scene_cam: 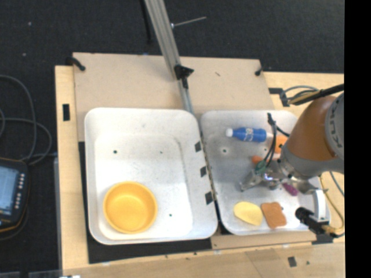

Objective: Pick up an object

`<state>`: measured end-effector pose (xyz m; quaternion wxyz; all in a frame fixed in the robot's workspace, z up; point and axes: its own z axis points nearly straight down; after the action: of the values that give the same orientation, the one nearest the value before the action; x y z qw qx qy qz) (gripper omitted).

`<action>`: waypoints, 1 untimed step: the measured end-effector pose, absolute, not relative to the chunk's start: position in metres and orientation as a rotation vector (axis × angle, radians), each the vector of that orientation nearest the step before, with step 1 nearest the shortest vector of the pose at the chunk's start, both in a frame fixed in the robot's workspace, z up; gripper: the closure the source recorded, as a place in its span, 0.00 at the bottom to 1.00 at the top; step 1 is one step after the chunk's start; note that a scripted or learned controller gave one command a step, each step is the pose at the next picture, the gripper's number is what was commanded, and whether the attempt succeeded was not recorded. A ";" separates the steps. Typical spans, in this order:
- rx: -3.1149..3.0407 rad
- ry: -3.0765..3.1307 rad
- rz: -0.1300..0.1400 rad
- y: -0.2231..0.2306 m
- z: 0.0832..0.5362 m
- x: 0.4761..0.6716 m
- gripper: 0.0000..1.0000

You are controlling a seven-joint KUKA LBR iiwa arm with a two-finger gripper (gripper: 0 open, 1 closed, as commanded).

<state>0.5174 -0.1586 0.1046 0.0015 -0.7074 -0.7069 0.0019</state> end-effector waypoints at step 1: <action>-2.229 -2.219 -0.005 -0.159 0.119 0.520 1.00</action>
<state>0.5203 -0.1595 0.1190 -0.0020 -0.7087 -0.7055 -0.0017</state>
